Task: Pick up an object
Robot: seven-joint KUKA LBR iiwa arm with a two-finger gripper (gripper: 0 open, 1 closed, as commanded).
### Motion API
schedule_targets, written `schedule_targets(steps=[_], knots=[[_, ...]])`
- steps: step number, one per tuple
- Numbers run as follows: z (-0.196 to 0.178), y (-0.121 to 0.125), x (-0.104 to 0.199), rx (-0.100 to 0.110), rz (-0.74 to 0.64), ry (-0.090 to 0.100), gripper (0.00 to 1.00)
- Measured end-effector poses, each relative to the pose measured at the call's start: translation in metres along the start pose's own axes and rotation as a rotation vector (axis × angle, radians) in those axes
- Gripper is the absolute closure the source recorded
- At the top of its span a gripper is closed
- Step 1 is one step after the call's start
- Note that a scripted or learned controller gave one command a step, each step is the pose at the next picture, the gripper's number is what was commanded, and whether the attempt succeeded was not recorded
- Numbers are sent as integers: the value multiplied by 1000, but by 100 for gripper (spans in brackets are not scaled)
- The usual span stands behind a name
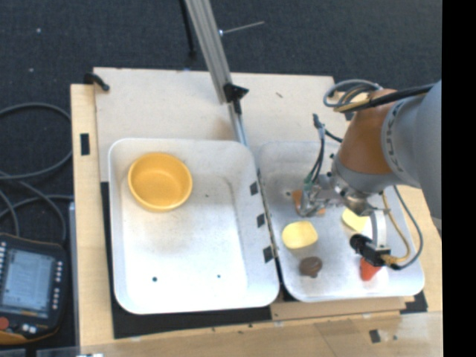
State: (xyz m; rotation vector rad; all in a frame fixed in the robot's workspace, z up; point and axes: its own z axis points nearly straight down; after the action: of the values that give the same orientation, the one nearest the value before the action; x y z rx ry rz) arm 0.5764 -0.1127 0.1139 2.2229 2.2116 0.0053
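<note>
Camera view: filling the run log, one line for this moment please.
gripper low in right bin | near yellow object | nothing seen held | yellow bowl left bin

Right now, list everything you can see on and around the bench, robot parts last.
Bins: two, white, side by side on the bench.
Bowl: one, yellow-orange, upright in the left bin's far left corner.
Pale yellow lump: one, right bin, near its left wall.
Brown lump: one, dark, right bin, just in front of the yellow lump.
Orange-red object: one, right bin's near right part.
Yellow object: one, partly hidden under the wrist.
Metal pole: one, grey, slanting behind the bins.
Handheld screen unit: one, on the floor at left.
Arm: one, grey with orange band, over the right bin.
Gripper: one, low over the right bin.
</note>
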Motion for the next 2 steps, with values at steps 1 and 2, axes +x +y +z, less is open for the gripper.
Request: schedule_targets(steps=[1, 2], knots=[[-51, 5, -11, 0, -3, 0, 100], [-98, 1, -14, 0, -5, 0, 100]])
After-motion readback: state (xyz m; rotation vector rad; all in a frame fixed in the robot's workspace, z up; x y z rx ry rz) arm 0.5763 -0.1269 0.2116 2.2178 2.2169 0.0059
